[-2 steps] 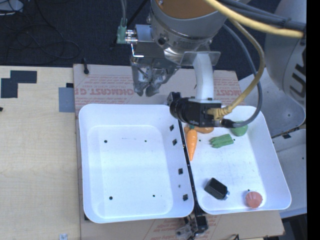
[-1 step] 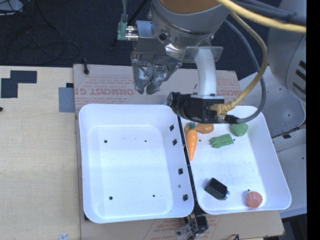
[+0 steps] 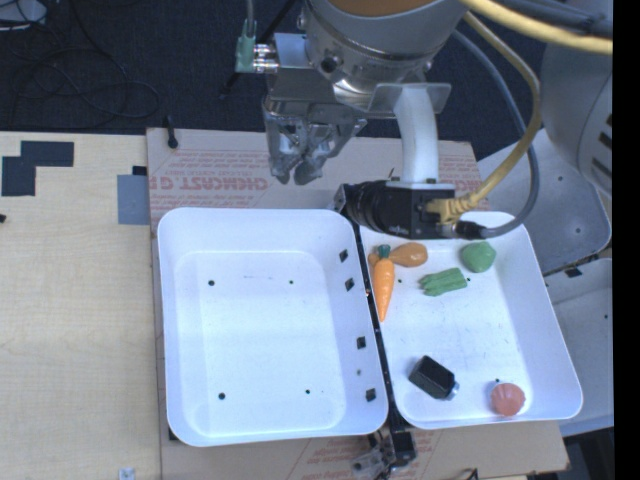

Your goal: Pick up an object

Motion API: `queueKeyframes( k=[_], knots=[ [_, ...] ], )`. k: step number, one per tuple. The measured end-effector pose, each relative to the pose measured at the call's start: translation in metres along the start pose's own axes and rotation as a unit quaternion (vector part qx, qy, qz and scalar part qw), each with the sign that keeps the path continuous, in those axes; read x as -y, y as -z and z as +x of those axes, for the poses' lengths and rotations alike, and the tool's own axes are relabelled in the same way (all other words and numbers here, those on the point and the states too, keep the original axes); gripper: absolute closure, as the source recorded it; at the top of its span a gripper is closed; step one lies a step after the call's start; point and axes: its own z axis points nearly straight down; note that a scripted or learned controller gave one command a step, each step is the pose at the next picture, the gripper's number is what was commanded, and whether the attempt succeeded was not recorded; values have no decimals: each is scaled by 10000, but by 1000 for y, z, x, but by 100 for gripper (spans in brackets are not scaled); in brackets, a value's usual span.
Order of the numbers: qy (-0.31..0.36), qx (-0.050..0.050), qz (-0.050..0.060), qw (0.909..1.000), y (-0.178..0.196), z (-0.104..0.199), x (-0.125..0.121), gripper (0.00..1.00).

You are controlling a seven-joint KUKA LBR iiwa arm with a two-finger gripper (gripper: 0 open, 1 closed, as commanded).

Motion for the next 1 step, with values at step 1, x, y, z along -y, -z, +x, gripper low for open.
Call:
queueKeyframes(
  k=[1],
  knots=[
    [24, 7, 18, 10000, 9, 1, 0, 100]
  ],
)
